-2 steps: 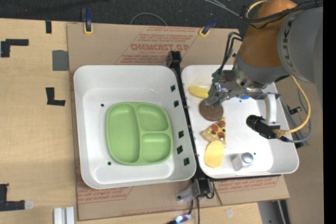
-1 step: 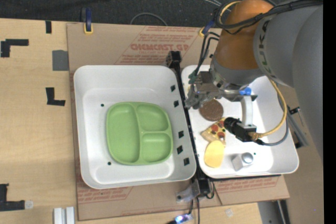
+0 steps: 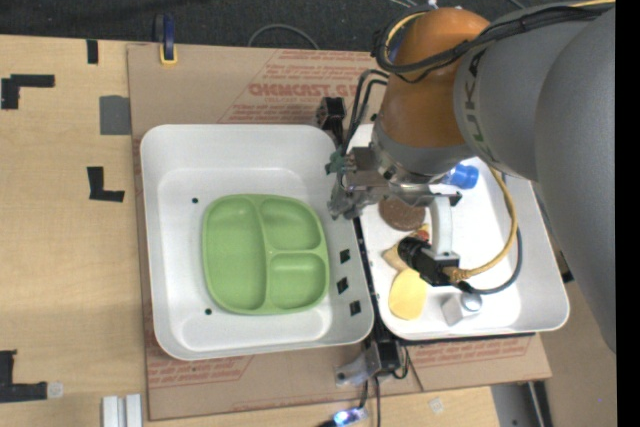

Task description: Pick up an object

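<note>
My gripper [image 3: 400, 205] hangs over the upper left part of the right bin [image 3: 535, 300], under the orange band of the arm [image 3: 435, 85], which covers most of it. A brown round object [image 3: 405, 214] lies right beneath it, partly hidden. A yellow object [image 3: 407, 296] lies toward the bin's front, a small grey object [image 3: 452, 311] sits beside it, and a blue object [image 3: 463, 178] peeks out behind the wrist.
The left bin [image 3: 170, 165] holds a green divided plate [image 3: 265, 253]. A black fitting with a yellow cable [image 3: 430, 262] hangs from the arm over the right bin. The wall between the bins [image 3: 352, 265] runs just left of the gripper.
</note>
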Motion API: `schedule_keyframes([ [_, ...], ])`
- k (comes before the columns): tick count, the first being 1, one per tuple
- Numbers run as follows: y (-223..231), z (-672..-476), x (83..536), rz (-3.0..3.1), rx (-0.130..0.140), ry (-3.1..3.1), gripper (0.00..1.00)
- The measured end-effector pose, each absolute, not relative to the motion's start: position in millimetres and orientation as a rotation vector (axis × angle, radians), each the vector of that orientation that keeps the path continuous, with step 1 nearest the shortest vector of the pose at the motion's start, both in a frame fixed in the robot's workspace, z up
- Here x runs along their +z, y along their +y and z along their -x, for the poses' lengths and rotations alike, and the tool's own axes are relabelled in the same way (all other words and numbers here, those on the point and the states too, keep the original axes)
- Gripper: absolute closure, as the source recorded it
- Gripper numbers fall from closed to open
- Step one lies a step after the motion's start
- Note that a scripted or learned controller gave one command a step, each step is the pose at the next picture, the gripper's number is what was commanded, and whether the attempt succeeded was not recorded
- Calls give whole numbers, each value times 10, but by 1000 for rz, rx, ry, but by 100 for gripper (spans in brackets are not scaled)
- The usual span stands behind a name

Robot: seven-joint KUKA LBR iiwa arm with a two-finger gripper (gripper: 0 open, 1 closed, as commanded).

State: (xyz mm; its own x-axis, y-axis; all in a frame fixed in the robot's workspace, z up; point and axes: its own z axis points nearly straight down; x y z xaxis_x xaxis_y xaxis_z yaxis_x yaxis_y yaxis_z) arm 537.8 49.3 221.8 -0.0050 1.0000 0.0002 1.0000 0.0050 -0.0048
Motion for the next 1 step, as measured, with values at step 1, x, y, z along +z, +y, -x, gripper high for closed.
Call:
schedule_keyframes([
  [1,964,-5189,2125,2212,6,-2225,100],
])
